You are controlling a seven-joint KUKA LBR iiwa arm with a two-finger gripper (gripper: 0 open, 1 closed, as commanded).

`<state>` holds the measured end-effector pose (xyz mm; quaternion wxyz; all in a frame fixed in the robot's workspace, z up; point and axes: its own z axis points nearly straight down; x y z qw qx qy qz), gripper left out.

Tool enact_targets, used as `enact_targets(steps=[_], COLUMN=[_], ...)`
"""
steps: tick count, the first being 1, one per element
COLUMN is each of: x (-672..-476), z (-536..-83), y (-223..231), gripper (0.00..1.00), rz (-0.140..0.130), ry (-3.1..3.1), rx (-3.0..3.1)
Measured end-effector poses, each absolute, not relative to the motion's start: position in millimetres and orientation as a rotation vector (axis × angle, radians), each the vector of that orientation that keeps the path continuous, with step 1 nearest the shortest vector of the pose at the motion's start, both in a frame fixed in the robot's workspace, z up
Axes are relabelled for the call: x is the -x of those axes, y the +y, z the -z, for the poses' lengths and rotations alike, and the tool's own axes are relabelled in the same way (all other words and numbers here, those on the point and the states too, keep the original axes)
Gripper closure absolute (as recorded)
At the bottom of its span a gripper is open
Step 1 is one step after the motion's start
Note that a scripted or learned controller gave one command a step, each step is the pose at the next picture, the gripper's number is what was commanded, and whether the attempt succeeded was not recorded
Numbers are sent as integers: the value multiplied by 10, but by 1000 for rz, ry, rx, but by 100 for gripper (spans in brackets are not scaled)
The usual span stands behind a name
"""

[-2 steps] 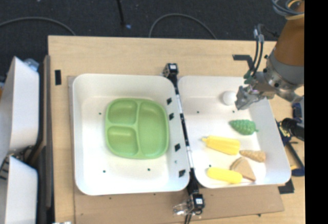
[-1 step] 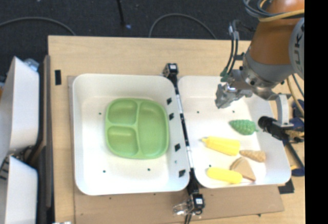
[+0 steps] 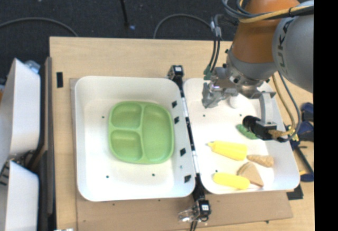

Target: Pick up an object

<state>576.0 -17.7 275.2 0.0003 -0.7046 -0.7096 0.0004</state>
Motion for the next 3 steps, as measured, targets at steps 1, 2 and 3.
enact_targets(steps=[1, 2, 3], x=[-5864, -5992, -5993], z=[-2691, -2401, -2420], y=[294, 799, 771], gripper=[100, 100, 0], rz=[-2, -5, -4], ry=[-2229, -2227, -2224], rx=[2213, 2211, 2217])
